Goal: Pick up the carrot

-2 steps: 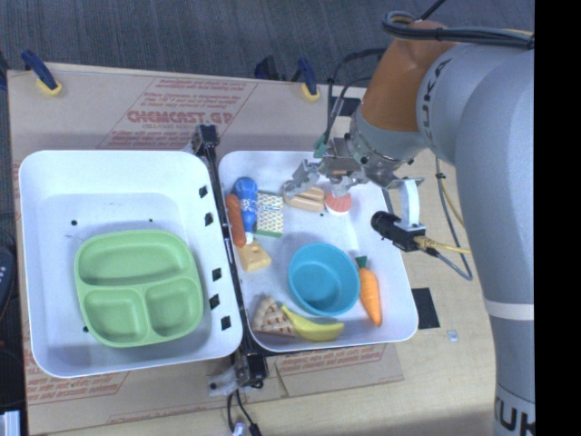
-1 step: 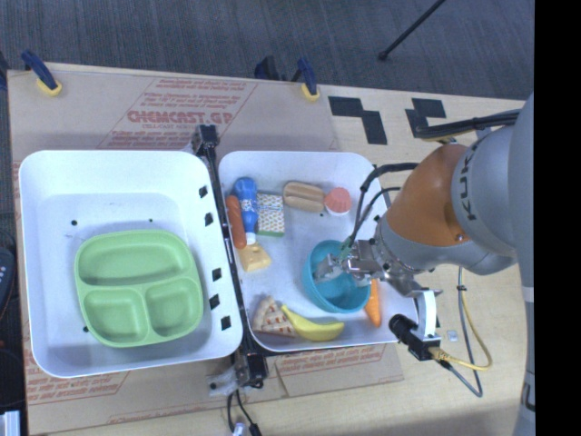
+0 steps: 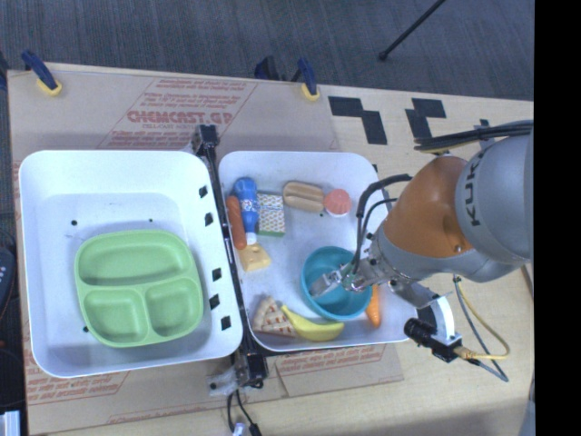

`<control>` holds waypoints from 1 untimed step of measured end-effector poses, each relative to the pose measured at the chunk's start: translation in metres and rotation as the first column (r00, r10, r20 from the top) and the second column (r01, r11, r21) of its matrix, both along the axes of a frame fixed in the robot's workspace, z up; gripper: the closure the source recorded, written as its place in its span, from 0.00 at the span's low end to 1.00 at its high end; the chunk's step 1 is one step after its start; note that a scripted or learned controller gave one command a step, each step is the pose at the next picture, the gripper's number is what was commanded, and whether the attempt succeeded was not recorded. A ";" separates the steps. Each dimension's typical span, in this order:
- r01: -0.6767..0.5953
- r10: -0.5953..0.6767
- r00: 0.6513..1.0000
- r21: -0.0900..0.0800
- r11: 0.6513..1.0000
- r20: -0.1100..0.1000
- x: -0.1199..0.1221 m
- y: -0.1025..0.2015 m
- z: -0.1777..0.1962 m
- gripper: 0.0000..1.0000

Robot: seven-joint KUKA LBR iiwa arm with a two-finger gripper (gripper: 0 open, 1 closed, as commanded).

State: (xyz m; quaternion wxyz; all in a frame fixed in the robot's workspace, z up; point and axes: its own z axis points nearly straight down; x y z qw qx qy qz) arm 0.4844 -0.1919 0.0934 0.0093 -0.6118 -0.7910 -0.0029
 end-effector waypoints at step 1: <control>-0.251 0.251 0.968 0.008 0.968 0.001 -0.006 -0.009 0.000 0.00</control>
